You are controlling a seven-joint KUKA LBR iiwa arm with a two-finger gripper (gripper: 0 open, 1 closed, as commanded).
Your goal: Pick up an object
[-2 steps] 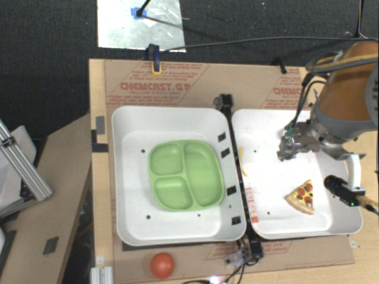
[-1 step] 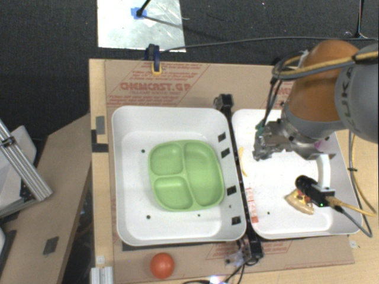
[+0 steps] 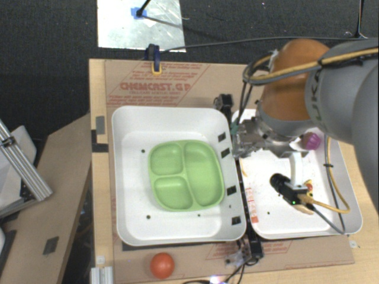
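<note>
Black cloth covers the far wall, with a foil sheet (image 3: 139, 13) against it. At the far left edge stands an aluminium rail (image 3: 23, 164). A brown board (image 3: 160, 81) carries both bins, and a blue clamp (image 3: 154, 55) grips its far edge. The left bin (image 3: 127, 218) holds a green plate (image 3: 186, 175) with three sections, lying flat in its middle. Near that bin, out on the board, sits an orange ball (image 3: 161, 265).

The arm (image 3: 331, 93) reaches in from the right over the right bin (image 3: 346, 218). Its gripper (image 3: 243, 139) is low at that bin's far-left corner, close to the wall between the bins. From here I cannot tell whether it is open or closed. A purple thing (image 3: 311, 139) lies at the far side of the right bin, just right of the wrist and partly hidden by the arm.
</note>
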